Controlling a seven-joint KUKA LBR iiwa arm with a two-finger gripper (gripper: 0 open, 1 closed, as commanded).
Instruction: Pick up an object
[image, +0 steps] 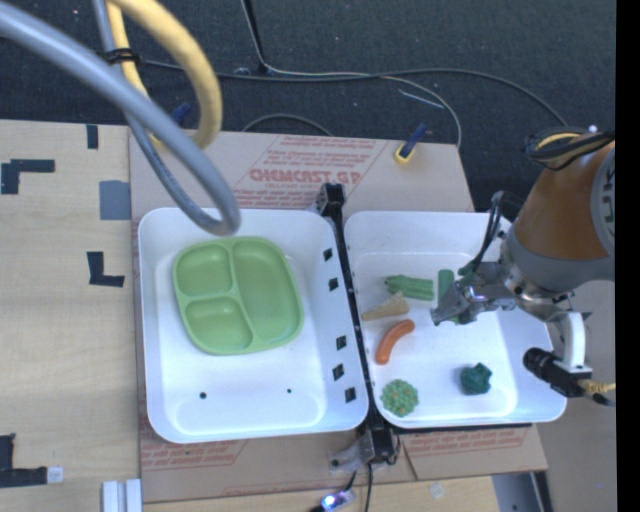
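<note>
The right bin holds several small toy foods. A dark green bean-like piece lies near its middle, with a tan wedge just below it and an orange sausage shape under that. A light green round piece sits near the front wall and a dark green broccoli-like piece lies to its right. My gripper hangs over the bin's middle, right of the bean piece, beside a small upright green piece. Nothing shows between the fingers.
The left bin holds a green divided plate. A grey hose and a yellow hose cross the upper left. A black divider separates the bins. Cables run along the back of the bench.
</note>
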